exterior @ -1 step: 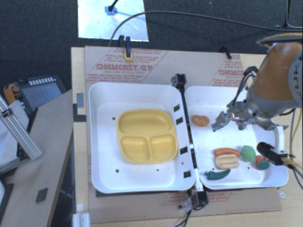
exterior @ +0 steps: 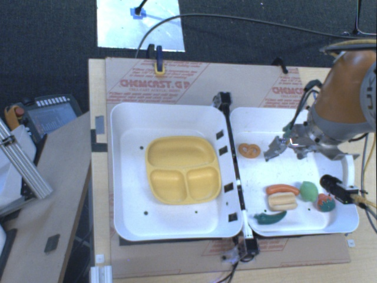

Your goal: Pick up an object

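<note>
**Desk:** While the grey arm with its orange band reaches in from the view's right, where does the gripper sit?

**Photographer:** Over the right bin, in its far half, pointing toward the divider between the 2 bins.

**Desk:** Wide or narrow?

**Photographer:** Cannot tell. The slanted angle hides how far it is spread.

**Desk:** What lies nearest?

**Photographer:** A brown pretzel, just beside the gripper's tip on the view's left. It lies flat on the bin floor, and a sliver of white shows between the 2.

**Desk:** And the other pieces?

**Photographer:** 5 more lie below the gripper in the view, toward the bin's near edge. An orange sausage is almost straight below it. A tan bun sits just under the sausage, so close that I cannot tell whether they touch. A green round piece lies below and to the gripper's right, next to the sausage's end. A small red piece sits just past that. A dark green pepper lies farthest below, by the near rim.

**Desk:** The other side?

**Photographer:** Well to the gripper's left, past the divider, the left bin holds 1 yellow tray with 3 compartments, lying flat at its middle.
</note>
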Controlling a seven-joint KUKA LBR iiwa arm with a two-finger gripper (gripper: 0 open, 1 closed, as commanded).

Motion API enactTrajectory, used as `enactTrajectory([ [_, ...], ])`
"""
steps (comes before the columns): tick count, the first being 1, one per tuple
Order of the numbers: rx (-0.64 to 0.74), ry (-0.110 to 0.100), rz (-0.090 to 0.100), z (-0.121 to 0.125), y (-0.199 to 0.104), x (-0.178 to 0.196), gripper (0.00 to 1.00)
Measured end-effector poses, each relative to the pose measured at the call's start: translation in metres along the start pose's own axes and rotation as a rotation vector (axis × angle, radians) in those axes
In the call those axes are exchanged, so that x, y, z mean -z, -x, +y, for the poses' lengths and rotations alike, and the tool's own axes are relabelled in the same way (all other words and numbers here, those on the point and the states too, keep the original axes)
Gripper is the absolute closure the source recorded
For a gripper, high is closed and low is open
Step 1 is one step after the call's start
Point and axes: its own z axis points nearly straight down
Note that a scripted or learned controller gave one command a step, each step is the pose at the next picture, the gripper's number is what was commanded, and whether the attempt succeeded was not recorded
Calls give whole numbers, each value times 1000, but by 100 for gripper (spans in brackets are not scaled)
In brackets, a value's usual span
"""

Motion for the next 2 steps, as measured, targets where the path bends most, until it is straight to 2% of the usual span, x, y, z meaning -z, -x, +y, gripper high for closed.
enactTrajectory([
  [2, -2, -4, 1, 7, 4, -110, 0],
])
